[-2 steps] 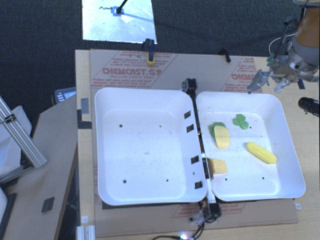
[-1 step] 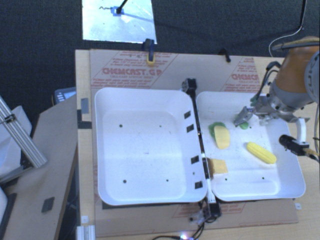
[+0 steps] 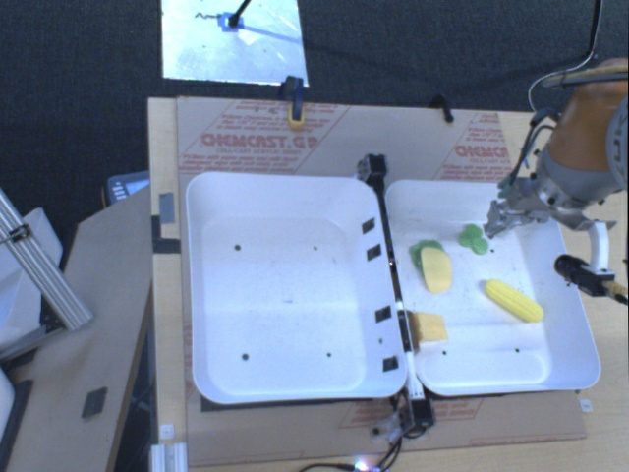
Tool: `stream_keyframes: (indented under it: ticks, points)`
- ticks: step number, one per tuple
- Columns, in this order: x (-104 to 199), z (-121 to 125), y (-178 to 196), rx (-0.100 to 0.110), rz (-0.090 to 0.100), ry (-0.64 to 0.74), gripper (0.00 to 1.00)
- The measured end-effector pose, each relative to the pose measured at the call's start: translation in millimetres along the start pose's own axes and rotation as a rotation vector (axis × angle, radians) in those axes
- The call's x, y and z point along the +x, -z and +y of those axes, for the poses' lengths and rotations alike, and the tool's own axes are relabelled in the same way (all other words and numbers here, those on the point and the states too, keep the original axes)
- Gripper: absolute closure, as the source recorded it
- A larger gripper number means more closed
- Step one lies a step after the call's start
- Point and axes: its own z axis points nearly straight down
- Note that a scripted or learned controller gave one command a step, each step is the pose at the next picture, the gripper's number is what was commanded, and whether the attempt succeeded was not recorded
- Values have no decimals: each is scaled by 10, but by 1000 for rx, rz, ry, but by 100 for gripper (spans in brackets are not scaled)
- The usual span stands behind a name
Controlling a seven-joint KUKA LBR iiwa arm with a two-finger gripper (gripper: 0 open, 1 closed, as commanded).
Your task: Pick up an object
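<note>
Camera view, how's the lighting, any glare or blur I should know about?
Camera view: even, soft light; the shiny panel beyond the bench glares bright; the white bins look slightly washed out; the gripper is a little soft, and the small green piece beside it lacks detail.

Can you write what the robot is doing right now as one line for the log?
phase: reaching | gripper: above small green round piece in right white bin | held: nothing seen | nearby: yellow corn cob

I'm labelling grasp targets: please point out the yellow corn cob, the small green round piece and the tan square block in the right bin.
Yellow corn cob (image 3: pixel 513 301), camera view, middle of its length.
Small green round piece (image 3: pixel 475 238), camera view, its top.
Tan square block (image 3: pixel 428 326), camera view, centre of its top face.
</note>
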Motion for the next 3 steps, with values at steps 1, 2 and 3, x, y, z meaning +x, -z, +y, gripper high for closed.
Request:
stream_keyframes:
  ticks: [1, 2, 3]
  points:
    - [474, -495, -719, 13, 6, 2, 100]
    - [599, -327, -698, 3, 2, 3, 100]
    - [726, -935, -705, 10, 3, -2, 100]
